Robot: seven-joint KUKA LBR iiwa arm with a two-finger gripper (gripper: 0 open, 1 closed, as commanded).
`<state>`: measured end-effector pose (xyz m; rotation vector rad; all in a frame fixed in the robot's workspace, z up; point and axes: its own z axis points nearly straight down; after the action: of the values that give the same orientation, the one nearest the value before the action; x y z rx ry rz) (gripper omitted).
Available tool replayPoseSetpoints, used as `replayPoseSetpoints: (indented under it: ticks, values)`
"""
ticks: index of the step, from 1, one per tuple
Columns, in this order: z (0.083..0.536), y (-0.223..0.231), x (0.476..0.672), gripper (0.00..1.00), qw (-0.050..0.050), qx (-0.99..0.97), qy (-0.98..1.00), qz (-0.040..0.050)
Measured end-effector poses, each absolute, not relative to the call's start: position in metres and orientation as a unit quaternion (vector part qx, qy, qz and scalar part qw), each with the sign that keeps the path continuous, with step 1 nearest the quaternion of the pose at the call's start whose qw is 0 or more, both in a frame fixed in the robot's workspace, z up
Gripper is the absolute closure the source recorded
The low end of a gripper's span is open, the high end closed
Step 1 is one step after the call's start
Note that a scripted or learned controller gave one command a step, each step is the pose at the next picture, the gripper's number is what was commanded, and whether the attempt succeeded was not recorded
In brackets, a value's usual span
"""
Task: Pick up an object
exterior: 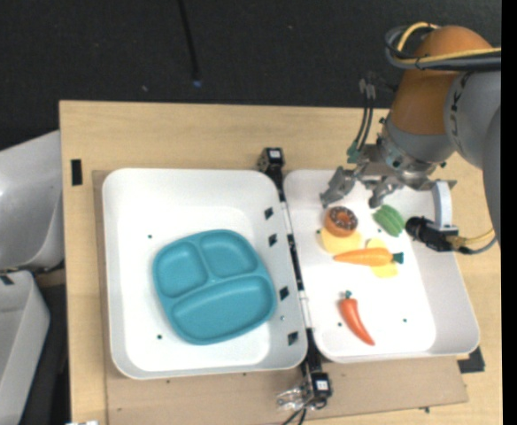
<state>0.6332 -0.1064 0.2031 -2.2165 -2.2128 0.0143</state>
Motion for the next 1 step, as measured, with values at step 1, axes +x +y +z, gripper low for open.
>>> replayPoseSetpoints:
  ticks: [1]
  values:
    - [0.2121,-0.1063,0.6361,0.00,-0.001,-0.707,-0.708,-0.0001]
